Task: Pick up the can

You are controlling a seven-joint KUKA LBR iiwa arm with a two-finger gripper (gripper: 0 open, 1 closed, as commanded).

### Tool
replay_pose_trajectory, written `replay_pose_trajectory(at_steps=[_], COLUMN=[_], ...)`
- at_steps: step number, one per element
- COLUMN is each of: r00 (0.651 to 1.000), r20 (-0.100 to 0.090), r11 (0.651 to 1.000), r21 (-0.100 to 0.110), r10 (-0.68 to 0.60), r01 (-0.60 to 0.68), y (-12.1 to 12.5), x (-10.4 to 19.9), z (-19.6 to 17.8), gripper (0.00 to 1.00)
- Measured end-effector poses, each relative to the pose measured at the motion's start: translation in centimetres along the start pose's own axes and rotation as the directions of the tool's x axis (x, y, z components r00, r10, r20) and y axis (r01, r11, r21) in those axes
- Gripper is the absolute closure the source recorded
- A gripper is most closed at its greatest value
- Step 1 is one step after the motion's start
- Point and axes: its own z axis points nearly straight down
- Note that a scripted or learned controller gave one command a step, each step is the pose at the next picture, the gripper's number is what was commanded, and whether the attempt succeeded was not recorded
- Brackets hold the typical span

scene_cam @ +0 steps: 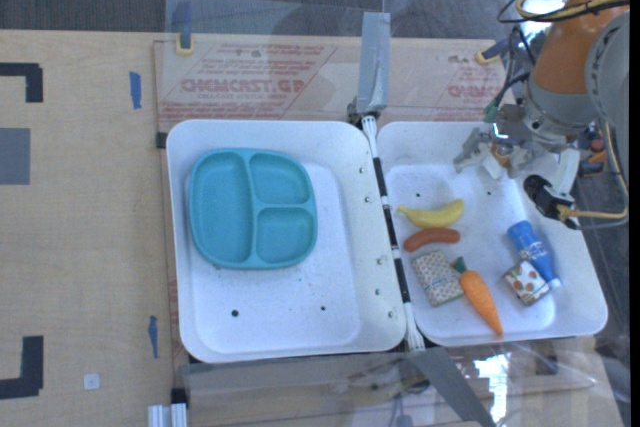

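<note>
Roughly: can [529, 250], blue, lies on side in right bin [590, 315], near right wall, touching small carton [525, 282]. Gripper [493, 157] hangs over bin's far end, well apart from can; claw state: cannot tell. Judged light, stiff metal, smooth, likely to roll. Best hold across round body at mid-length, clear of carton.

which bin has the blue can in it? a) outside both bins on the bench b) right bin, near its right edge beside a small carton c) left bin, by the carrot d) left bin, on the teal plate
b: the blue can lies in the right bin close to its right edge, with the small carton just below it; the teal divided plate in the left bin carries nothing.
</note>
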Motion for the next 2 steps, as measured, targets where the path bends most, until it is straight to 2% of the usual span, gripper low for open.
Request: replay_pose_trajectory(at_steps=[1,2], r00=[0.997,0.999], r20=[0.000,0.000], r11=[0.997,0.999], r21=[-0.025,-0.025], r10=[0.077,0.048], r01=[-0.077,-0.048], y=[-6.3,-10.9], x=[-4.4,-3.4], z=[-4.0,2.3], gripper=[0.00,0.00])
